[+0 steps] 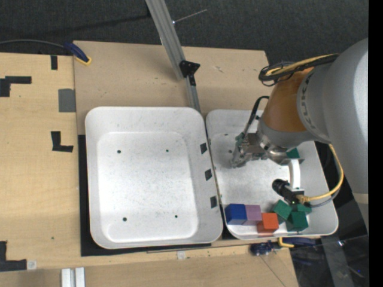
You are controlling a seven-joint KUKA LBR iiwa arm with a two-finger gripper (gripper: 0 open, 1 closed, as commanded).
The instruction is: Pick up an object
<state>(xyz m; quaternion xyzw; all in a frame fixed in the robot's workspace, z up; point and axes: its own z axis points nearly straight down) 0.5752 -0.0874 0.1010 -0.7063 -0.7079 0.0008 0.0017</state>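
Five blocks (267,216) crowd the right bin's (222,124) near edge; the jaws' opening cannot be told.

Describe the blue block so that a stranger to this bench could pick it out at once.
Go to the right bin, the one where the arm works, and look along its near edge, where a cluster of small blocks lies. The blue block is the leftmost of them, beside the divide between the bins, with a pale purple block next to it on the right.

One fixed camera above the bench (36,160) looks down slantwise on both white bins (96,124)
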